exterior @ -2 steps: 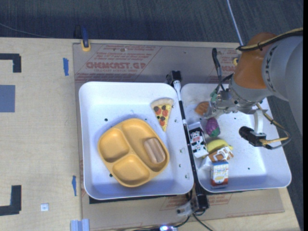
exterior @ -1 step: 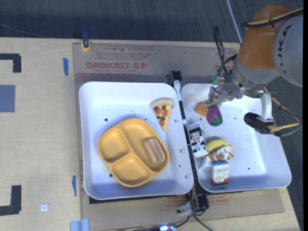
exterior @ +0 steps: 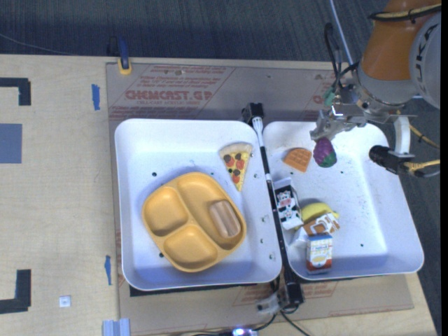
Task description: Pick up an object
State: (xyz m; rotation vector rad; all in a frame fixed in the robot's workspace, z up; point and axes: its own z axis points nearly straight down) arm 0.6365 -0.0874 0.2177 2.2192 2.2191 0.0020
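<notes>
While the grey KUKA arm with its orange band [exterior: 402,33] leans in from the right, the two shallow white plastic bins take up most of the bench, the left bin [exterior: 133,187] and the right bin [exterior: 392,215] sitting side by side with their rims touching. In the left one there's a big yellow divided plate [exterior: 183,224], and lying in its right compartment is a brown hot dog [exterior: 224,219]. Just beyond the plate, in the far right corner, rests a toy pizza slice [exterior: 236,161].

Over to the right bin, and this is where the action is! The two-finger gripper [exterior: 330,133] hangs over the far left part of that bin, and right beneath its tips sits a small purple grape-like toy [exterior: 324,152]. It looks as though the fingers are pinched on the top of that purple piece, which would explain why it sits so snugly under the tool, though from up here I can't say whether it is lifted clear of the bin floor.

Just left of it lies an orange waffle-like wedge [exterior: 298,159]. At the near left side, a yellow banana [exterior: 315,211] is bunched with an orange-and-white carton [exterior: 319,247] and a black-and-white box [exterior: 285,203] against the rim, likely just where they tumbled.
</notes>
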